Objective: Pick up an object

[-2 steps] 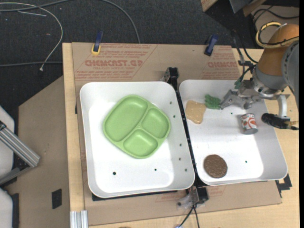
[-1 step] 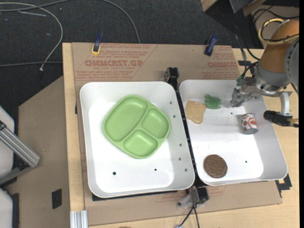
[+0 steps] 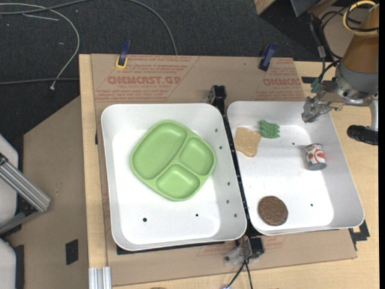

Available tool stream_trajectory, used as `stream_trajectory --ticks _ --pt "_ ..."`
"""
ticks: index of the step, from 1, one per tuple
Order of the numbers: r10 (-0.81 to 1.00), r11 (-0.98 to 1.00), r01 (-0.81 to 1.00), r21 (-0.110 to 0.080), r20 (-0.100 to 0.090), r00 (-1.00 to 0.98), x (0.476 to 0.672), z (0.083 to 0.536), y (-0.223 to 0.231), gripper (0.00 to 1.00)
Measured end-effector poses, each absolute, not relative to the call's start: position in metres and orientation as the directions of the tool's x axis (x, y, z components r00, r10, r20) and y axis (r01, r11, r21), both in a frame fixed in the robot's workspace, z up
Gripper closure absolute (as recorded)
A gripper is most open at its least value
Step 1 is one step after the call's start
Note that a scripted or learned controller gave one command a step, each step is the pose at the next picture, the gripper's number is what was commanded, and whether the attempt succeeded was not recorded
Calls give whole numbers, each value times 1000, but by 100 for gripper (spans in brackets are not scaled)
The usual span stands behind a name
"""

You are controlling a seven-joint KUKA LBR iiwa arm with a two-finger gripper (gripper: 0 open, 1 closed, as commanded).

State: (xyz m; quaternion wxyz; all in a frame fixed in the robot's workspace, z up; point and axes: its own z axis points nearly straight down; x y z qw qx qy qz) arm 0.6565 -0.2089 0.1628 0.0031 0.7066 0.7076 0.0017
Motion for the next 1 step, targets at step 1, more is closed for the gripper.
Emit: stream_trajectory --ticks 1 --pt "1000 0 1000 7 -2 0 648 216 -208 100"
